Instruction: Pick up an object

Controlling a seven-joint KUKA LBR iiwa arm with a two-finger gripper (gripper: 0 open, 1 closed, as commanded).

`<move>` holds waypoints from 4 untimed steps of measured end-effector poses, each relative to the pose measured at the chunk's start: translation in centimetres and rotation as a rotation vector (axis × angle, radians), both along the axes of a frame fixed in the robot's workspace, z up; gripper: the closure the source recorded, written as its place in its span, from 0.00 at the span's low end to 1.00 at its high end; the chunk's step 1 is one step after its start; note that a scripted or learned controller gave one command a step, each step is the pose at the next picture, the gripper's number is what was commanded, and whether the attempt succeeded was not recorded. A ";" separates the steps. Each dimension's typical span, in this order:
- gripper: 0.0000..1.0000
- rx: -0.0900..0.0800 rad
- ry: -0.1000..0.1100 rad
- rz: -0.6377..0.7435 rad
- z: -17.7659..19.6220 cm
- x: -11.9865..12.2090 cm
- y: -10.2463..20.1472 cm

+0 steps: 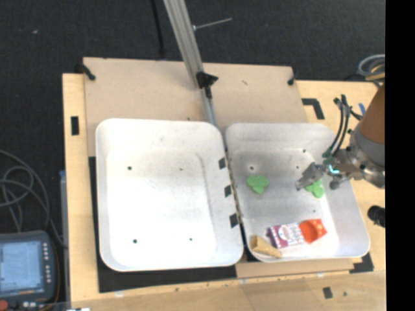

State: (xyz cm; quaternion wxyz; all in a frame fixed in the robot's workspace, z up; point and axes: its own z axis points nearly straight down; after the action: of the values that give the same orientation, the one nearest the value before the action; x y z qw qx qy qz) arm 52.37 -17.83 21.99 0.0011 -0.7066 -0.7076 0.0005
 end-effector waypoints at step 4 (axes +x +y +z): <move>1.00 -0.002 -0.009 -0.012 -9.8 -0.1 0.0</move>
State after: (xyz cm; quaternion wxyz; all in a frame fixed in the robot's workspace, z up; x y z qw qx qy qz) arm 52.25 -17.81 12.14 -0.0028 -0.7107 -0.7035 -0.0016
